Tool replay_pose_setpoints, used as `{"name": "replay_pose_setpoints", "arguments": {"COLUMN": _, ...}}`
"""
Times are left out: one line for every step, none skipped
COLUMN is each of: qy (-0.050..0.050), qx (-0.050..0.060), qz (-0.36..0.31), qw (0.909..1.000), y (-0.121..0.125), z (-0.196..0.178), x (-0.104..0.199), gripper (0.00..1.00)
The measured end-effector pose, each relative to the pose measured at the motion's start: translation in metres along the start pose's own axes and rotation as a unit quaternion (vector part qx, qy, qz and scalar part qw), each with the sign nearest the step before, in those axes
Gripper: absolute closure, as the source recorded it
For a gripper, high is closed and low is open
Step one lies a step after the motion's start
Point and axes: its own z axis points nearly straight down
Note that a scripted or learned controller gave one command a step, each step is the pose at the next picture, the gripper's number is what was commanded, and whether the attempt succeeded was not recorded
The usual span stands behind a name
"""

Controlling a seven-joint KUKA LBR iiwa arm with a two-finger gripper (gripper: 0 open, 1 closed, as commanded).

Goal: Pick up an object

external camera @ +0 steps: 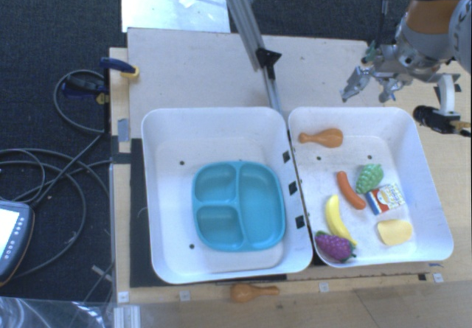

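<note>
My gripper (370, 88) hangs open above the bench just behind the right bin's (428, 164) back rim, with nothing between its fingers. In that bin, a tan toy drumstick (322, 138) lies near the back left corner, the closest object to the gripper. Farther forward lie an orange sausage (350, 189), a green leafy toy (369, 178), a small red, white and blue carton (386, 198), a banana (338, 219), purple grapes (333, 246) and a yellow cheese wedge (395, 231).
The left bin (166, 172) holds a teal divided plate (238, 206). A second drumstick (254, 292) lies on the bench in front of the bins. A slanted metal pole (247, 17) crosses the back, and cables (74, 91) lie at the left.
</note>
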Motion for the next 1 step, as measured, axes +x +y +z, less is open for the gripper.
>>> {"name": "replay_pose_setpoints", "arguments": {"qy": 0.0, "qx": 0.0, "qz": 0.0, "qw": 1.0, "y": -0.0001, "z": -0.0001, "x": -0.0003, "gripper": 0.0}}
